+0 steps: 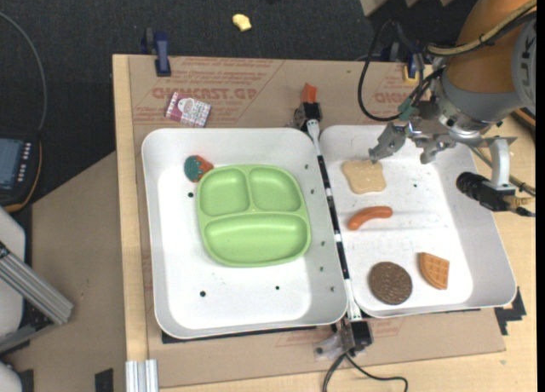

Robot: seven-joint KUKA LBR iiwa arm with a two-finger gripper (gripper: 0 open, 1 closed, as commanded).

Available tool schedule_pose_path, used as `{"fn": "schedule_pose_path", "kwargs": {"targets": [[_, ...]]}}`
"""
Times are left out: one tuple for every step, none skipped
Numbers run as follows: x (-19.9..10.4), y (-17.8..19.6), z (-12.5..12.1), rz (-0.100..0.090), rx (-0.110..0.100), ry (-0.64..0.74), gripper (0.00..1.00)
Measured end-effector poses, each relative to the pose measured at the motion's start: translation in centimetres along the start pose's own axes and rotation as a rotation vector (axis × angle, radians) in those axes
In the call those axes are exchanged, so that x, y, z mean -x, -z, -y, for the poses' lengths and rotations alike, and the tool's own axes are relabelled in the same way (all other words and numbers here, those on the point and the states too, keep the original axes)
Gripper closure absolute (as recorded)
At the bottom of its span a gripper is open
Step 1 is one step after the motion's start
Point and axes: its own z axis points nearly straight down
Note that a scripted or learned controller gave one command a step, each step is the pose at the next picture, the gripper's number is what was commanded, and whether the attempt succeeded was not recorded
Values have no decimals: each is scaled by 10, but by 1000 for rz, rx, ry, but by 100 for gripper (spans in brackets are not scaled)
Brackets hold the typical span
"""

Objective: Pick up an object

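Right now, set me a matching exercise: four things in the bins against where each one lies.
Things:
1. green divided plate
2. sausage
3. waffle piece
4. bread slice

Places:
A. right bin, near right corner
B. left bin
C. right bin, far end, just below the gripper
D. right bin, middle

Pairs: 1-B, 2-D, 3-A, 4-C

position: one fixed camera above the bench
facing: down at a slant
coverage: left bin point(162, 211) and right bin point(477, 245) both whole, dark floor beyond
distance: moderate
arm point(490, 58) entry: from right
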Motion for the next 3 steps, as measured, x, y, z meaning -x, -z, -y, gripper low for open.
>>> {"fn": "schedule_pose_path", "kwargs": {"targets": [[25, -64, -20, 0, -6, -2, 0], [18, -125, -44, 0, -5, 2, 0], [3, -136, 23, -2, -8, -2, 0]]}}
